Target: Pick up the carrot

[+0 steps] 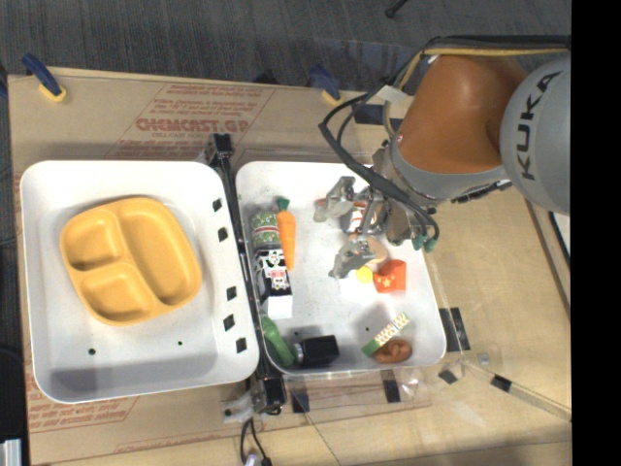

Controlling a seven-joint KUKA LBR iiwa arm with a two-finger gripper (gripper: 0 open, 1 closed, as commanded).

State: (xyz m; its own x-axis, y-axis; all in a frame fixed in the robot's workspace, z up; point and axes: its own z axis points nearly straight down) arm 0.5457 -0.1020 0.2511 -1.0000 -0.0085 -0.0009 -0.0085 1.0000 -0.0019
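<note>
Camera view puts the carrot [286, 238] in my right bin [320, 175], by its left wall beside a green can [264, 229]. My gripper [344, 229] hangs nearby, fingers spread, holding nothing. Left bin [49, 357] holds a yellow tray [129, 258].

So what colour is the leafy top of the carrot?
Green. The carrot itself is orange, with its green top pointing away from the camera; the camera view shows it.

A robot lab: KUKA arm [466, 115] over cardboard-covered bench [146, 115].
</note>
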